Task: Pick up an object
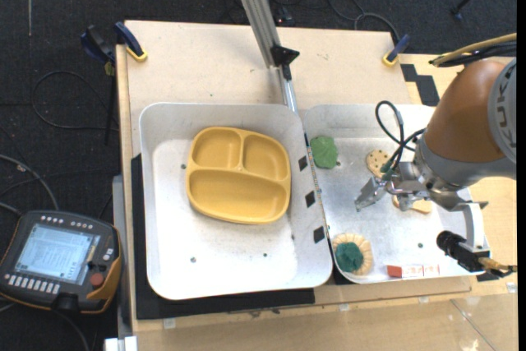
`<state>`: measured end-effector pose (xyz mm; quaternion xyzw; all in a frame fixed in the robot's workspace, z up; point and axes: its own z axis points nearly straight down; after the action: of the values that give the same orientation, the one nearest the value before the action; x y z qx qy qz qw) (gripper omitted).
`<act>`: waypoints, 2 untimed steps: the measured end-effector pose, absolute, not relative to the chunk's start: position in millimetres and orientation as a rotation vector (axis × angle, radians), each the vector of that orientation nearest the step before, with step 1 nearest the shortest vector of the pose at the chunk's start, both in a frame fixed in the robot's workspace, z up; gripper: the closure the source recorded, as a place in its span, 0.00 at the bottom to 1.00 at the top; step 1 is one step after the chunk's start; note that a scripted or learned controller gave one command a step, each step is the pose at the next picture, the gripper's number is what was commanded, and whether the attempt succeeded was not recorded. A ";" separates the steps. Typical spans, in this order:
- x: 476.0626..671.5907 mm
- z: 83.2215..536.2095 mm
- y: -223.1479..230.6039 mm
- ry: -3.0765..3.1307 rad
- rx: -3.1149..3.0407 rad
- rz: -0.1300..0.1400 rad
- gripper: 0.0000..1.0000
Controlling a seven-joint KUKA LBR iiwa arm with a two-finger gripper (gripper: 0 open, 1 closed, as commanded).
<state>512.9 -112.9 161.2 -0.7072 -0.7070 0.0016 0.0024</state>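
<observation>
My gripper hangs low over the middle of the right bin, with the grey and orange arm reaching in from the right. A beige piece lies just right of the gripper, partly under the wrist. A round perforated cracker sits just above the gripper. A green lump rests near the bin's left wall. At the front left corner lies a teal brush-like disc on a tan base. A small red and white block lies by the front rim.
The left bin holds a yellow divided plate. A metal pole slants down to the bins' shared wall. A black cable loops above the wrist. A teach pendant lies off the bench at the lower left.
</observation>
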 end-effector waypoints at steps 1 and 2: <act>509.3 117.1 -115.5 -2.217 -2.219 0.005 0.00; 510.8 129.5 -115.5 -2.221 -2.222 0.000 1.00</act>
<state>510.8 -115.5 129.5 -0.7074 -0.7068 0.0001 0.0000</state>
